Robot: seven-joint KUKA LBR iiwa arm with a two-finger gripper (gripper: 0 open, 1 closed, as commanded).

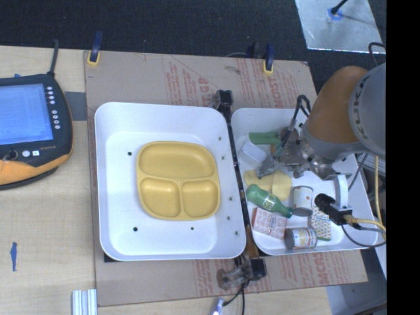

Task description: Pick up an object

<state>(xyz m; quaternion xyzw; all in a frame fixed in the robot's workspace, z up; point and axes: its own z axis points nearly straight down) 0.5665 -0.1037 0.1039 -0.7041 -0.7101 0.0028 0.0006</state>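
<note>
Objects for picking lie in a crowded heap in the right bin (244, 125) — a green bottle (267, 201) near its left wall, a pale yellow block (280, 185) just above the bottle, and a small jar (301, 238) with a red-and-white packet (268, 223) at the near edge. My gripper (279, 163) hangs over the middle of this bin, just above the yellow block, but I cannot tell if it is spread or pressed together. Left of this bin is the other bin (118, 241), and a yellow divided tray (178, 179) lies inside it.
</note>
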